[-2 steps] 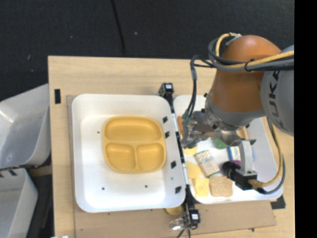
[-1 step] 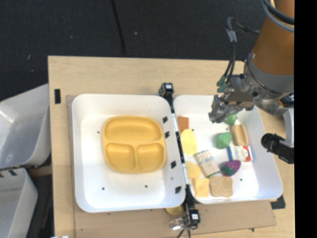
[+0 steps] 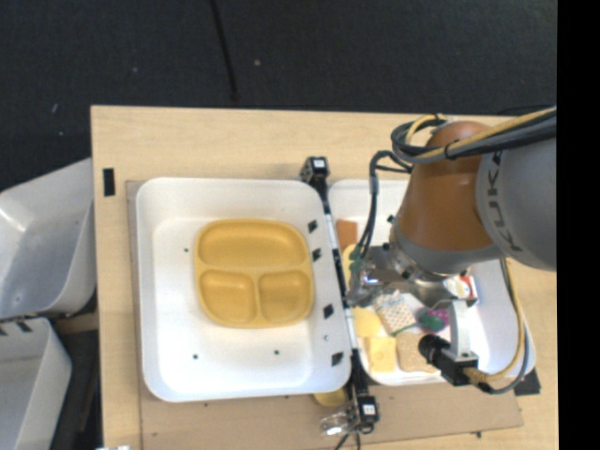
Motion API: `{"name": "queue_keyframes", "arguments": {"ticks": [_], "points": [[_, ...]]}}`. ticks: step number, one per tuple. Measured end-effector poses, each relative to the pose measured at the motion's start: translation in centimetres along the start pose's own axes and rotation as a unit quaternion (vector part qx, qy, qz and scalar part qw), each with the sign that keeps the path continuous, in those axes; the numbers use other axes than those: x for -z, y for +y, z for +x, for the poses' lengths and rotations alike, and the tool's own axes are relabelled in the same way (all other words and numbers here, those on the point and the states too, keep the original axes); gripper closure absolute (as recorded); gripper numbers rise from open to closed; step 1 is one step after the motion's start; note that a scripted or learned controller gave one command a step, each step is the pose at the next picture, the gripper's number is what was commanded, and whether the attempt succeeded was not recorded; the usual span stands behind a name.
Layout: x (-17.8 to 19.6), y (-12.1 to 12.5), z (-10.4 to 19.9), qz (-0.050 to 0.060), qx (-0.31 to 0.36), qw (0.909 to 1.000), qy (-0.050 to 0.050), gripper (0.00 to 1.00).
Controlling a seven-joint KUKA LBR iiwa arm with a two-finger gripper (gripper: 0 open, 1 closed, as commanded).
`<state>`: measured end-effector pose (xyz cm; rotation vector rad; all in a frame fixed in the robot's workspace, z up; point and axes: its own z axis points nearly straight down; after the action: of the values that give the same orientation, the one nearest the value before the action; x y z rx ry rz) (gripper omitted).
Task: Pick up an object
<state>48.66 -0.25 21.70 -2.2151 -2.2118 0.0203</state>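
A yellow plate (image 3: 253,271) with three compartments lies in the left bin (image 3: 169,345). In the right bin (image 3: 514,331), the arm reaches down and covers most of the contents. My gripper (image 3: 398,293) hangs low over a pile of small things at the bin's left side: a brown piece (image 3: 348,230), pale yellow blocks (image 3: 379,350), a tan piece (image 3: 410,352), a white mesh-patterned item (image 3: 395,313) and a green-and-purple item (image 3: 434,321). The wrist hides what lies right under it.
The two bins share a middle wall (image 3: 330,251) with black clips. A small black fixture (image 3: 314,168) sits at the wall's far end. The wooden bench (image 3: 112,279) surrounds the bins, and grey tubs (image 3: 37,242) stand off its left edge.
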Motion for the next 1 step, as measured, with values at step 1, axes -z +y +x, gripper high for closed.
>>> {"name": "queue_keyframes", "arguments": {"ticks": [1], "points": [[7.27,0.25,7.45,-0.012,0.006,0.9999,0.002,1.00]]}}
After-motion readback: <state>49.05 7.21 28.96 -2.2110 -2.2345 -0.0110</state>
